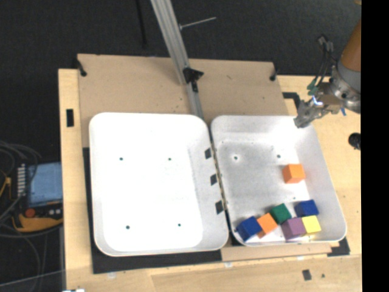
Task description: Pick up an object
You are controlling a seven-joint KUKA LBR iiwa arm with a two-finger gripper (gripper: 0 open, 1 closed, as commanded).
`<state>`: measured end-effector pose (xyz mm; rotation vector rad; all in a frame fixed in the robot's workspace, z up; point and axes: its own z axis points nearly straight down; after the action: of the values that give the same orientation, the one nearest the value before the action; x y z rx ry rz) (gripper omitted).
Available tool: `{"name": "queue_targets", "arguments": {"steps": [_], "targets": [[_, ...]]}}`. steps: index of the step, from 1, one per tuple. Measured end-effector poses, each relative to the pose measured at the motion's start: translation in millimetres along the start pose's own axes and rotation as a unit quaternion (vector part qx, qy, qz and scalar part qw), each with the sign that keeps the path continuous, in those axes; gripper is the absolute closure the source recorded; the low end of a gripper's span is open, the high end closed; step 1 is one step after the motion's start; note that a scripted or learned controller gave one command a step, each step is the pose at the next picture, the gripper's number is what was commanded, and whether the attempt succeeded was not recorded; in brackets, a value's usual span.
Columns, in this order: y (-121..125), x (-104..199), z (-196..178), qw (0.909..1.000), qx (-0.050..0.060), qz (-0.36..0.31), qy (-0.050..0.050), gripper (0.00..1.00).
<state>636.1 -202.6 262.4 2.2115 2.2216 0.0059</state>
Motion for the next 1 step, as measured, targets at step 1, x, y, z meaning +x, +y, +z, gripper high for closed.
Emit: {"name": "queue_targets", "arguments": {"steps": [1], "targets": [[-1.8, 57.4, 0.2, 1.0000, 0.003, -0.001, 0.001, 1.00]]}}
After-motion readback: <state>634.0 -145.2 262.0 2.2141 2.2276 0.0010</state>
